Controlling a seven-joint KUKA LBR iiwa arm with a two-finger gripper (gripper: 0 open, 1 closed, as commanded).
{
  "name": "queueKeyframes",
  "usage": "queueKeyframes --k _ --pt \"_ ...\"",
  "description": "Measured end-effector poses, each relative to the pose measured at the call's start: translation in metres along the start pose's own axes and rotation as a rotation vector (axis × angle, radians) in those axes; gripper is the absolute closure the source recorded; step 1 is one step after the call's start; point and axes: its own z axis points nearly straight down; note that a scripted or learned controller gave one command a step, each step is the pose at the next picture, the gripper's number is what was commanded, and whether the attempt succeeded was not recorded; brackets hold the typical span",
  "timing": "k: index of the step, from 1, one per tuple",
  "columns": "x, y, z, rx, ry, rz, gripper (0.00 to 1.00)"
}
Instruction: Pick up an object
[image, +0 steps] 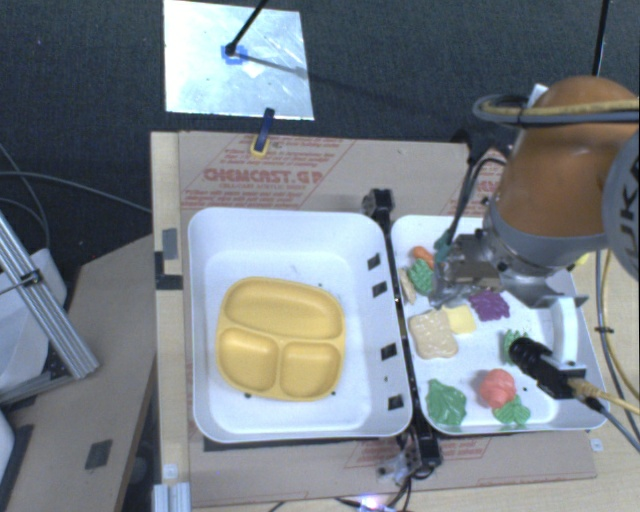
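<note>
— Nearest us, what sits along the right bin's (575, 425) front edge?

— Leaf (446, 402) at the front-left corner, flat and green with a ridged plastic look. Beside it a tomato (495, 386), round, orange-red, glossy, with a green sprig (512, 411) against its front.

— And the gripper (452, 285)?

— Low over the bin's left half, toward the back. Whether it is released or clenched I cannot tell; the wrist covers it.

— What lies closest to it?

— Green veg (420, 277) just to its left, knobbly. Grapes (489, 303), purple and bumpy, just to its right. Toward the front from it lie a toast (433, 333), pale, flat, long axis running front to back, and a cheese (461, 319), a yellow slab touching the toast's right side.

— So the pick?

— Probably the veg or the toast; either needs only a short shift left or forward.

— The left bin (290, 225)?

— Holds a plate (282, 338), yellow, smooth, three compartments.
</note>
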Motion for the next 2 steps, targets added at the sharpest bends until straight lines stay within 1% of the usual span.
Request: queueKeyframes --k 1,2 --pt "-0.0873 -0.0004 -0.0101 0.0 -0.002 0.001 1.0" --pt "-0.0863 -0.0003 -0.0098 0.0 -0.001 -0.002 0.0"
